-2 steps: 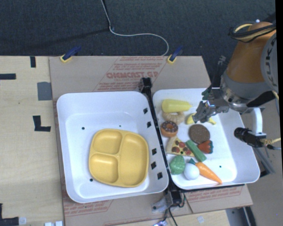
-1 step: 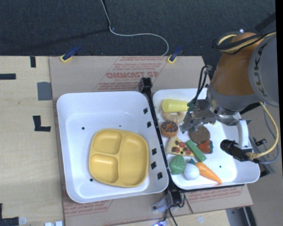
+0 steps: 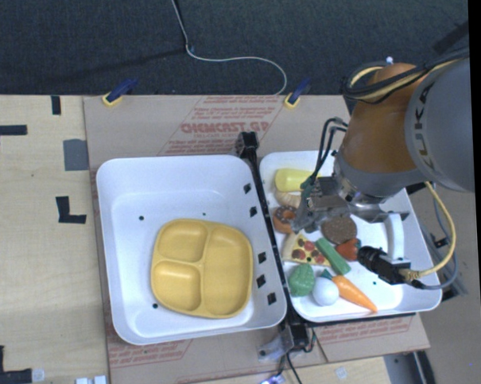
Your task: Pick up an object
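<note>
Reaching in from the right, the arm (image 3: 397, 133) bends down over the right bin (image 3: 412, 303) — its gripper (image 3: 309, 212) sits low near the bin's left wall, among the toy food. Whether it is closed on anything cannot be told. A carrot (image 3: 355, 293), a white egg (image 3: 325, 292) and a green piece (image 3: 302, 280) lie along the bin's front edge. In the left bin (image 3: 121, 192), a yellow divided plate (image 3: 202, 267) rests.

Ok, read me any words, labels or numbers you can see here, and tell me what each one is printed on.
"CHEMCAST GP", as best it reads, in red on the cardboard sheet under the bins, above the left bin.
Fainter red print lines around it: too blurred to read.
Letters on the arm's grey housing, at the right: cut off and blurred, not readable.
</note>
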`<state>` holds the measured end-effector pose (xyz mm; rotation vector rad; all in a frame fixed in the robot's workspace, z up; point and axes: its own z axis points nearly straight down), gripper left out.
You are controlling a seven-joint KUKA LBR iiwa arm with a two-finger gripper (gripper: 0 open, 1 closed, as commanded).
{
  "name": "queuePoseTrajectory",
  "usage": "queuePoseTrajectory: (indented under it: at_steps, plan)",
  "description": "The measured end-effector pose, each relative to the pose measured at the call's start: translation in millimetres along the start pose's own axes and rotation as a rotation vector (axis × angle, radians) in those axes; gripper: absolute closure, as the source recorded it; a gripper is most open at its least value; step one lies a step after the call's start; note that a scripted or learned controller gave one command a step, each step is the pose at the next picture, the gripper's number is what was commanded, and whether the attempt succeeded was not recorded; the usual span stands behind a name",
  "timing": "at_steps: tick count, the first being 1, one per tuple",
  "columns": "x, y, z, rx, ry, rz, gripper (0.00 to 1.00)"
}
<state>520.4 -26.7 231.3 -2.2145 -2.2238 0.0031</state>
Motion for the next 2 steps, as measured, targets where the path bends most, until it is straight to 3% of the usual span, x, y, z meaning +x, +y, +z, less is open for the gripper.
queuePoseTrajectory:
  at_steps: [1, 2]
  plan:
    - [13.4, -1.1, 5.7, 0.000, -0.001, 0.002, 1.00]
    - [4.3, -1.6, -1.6, -0.002, -0.001, 0.003, 1.00]
